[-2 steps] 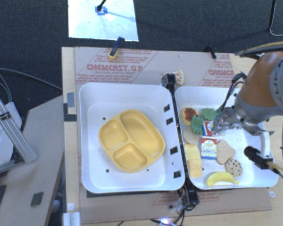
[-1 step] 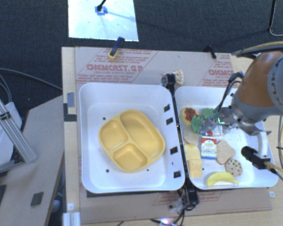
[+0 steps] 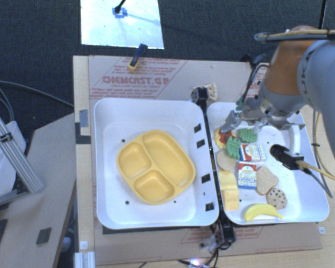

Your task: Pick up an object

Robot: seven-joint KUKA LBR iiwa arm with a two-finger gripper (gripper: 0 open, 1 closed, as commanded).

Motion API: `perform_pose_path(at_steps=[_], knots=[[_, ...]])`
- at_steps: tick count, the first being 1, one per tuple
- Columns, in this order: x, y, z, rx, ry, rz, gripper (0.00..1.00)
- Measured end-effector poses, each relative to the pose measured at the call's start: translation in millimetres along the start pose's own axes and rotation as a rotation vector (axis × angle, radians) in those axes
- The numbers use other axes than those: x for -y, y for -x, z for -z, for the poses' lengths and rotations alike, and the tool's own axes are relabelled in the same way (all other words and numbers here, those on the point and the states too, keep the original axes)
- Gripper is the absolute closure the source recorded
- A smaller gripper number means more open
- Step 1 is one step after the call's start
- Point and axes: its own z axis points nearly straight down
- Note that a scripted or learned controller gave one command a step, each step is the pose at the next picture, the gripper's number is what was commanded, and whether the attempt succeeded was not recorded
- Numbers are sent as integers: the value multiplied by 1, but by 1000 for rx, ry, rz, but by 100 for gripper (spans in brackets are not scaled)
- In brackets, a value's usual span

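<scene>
My arm reaches in from the right, the orange band sitting above the wrist, and bends down over the far left corner of the right bin. My claw hangs low there, just above the heap of toy food. I cannot tell whether it is released or clenched, and I see nothing gripped in it.

There are 2 white bins side by side. The left bin holds 1 yellow tray with 3 compartments, lying at a slant near the middle with bare white floor on every side.

The right bin holds the things to pick, all crowded along its left wall. Directly beneath my claw lie a green ridged piece and a red piece, with a darker green piece just nearer the camera. Beside that sits a small printed box, and a second box lies below it. Yellow cheese slabs hug the wall. A toast slice, a chip cookie and a banana finish the row toward the near rim.

The pieces touch or overlap one another, so gaps between them are tight. The near right part of this bin shows bare floor. The wall between the 2 bins runs just left of my claw.
</scene>
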Motion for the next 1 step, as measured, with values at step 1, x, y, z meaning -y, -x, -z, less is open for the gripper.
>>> perform_pose_path(at_steps=[1], knots=[[-29,32,-77,1,-7,-9,0]])
